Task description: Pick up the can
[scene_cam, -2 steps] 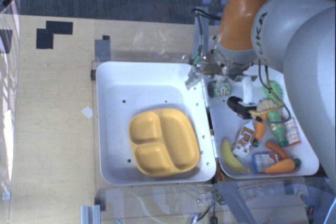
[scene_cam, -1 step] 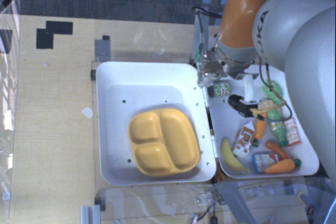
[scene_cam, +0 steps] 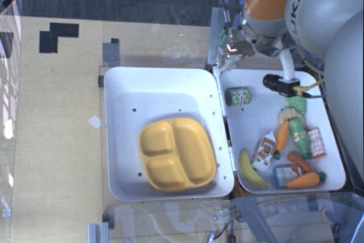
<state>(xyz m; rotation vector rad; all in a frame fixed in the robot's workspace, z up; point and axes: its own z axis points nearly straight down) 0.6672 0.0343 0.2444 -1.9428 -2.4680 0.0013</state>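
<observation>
Can [scene_cam: 238, 96] on side, long axis left-right

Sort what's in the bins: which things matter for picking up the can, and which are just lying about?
For the job: can, lying on its side in the right bin; pincer, above that bin's far left corner.

Lying about: yellow tray in the left bin; banana; carrots; green bottle; cartons.
</observation>
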